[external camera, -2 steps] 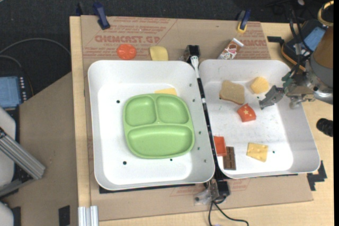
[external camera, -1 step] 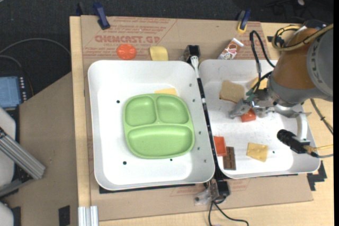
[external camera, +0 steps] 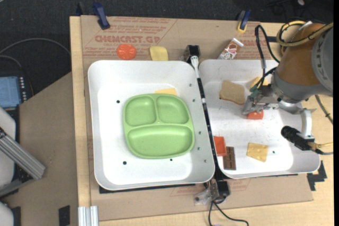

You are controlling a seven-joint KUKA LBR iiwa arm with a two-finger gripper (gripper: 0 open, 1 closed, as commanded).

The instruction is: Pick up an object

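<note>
My gripper (external camera: 253, 106) is down in the right bin (external camera: 275, 164), near its middle, with its tip right over a small red object (external camera: 256, 114). A tan bread-like slice (external camera: 232, 92) lies just left of the gripper. A yellow cheese-like wedge (external camera: 257, 152) sits toward the front of the same bin. An orange block (external camera: 219, 144) and a brown bar (external camera: 229, 157) lie at the bin's front left corner. Part of the red object is hidden under the gripper.
The left bin (external camera: 106, 166) holds a green divided plate (external camera: 158, 125) with a pale yellow piece (external camera: 166, 91) behind it. An orange disc (external camera: 126, 51), a yellow block (external camera: 158, 53) and a small packet (external camera: 230, 50) lie on the cardboard behind the bins. The arm's orange band (external camera: 299, 69) overhangs the right bin's far side.
</note>
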